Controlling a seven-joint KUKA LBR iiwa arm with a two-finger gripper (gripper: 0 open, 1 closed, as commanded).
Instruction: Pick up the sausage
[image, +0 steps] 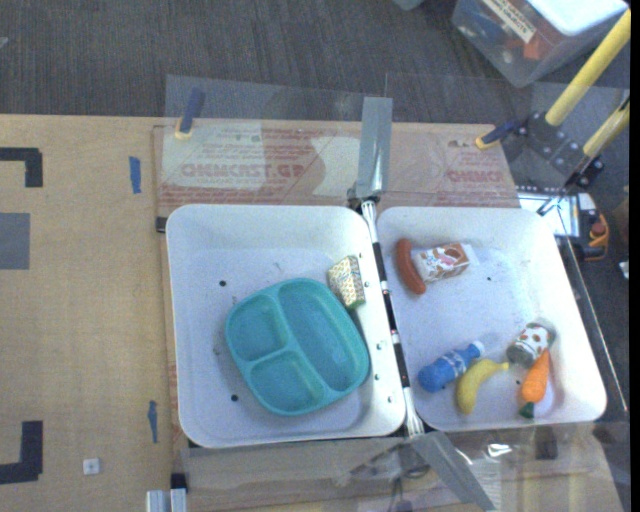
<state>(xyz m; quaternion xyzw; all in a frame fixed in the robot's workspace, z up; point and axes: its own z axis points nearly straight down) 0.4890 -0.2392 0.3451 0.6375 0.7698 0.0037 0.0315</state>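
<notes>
The sausage lies in the right bin, touching a small packet. We should grip across its width, clear of the packet.

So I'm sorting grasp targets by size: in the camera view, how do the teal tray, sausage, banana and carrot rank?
1. Teal divided tray, by far the largest.
2-4. Sausage, banana and carrot look alike in length; too close to rank.

Even, bright overhead light; soft focus, faint shadows.
</notes>
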